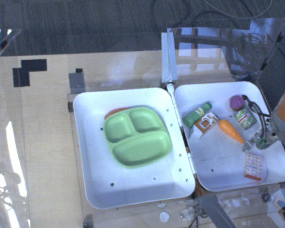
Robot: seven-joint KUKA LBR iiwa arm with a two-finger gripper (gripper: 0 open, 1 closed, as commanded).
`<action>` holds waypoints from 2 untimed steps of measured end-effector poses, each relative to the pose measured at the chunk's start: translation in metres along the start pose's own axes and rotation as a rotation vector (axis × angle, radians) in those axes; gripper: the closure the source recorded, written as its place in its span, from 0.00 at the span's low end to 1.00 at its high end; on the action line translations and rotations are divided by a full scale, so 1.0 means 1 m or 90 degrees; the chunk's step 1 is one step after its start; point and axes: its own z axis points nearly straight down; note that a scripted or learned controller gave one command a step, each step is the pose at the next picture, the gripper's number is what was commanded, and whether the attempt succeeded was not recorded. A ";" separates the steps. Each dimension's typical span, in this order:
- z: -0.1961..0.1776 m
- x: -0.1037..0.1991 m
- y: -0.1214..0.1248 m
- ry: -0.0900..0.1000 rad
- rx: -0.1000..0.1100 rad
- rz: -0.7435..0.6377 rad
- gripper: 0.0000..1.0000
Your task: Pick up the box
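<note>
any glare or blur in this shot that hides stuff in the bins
Camera view: glare streaks sit on the clear panel at far left, off the bins; the green tray and carrot read clearly; the gripper at the right bin's edge is soft and cluttered, hard to resolve.

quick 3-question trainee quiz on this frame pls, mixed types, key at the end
1. True or false: the green divided plate lies in the left bin.
2. Which item lies nearest the right bin's front wall? A) green bottle B) carrot C) flat red-and-white packet
3. Fill in: the small white and orange box lies between the green bottle and the ____.

Key
1. True.
2. C. The packet lies near the front right corner; the bottle and carrot sit further back.
3. Carrot. The box sits just below the bottle, with the carrot to its right.
</note>
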 end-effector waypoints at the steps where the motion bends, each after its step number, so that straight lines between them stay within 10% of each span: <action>1: 0.000 0.000 0.000 0.000 0.000 0.000 0.00; 2: 0.013 0.001 -0.006 0.004 0.007 -0.025 0.00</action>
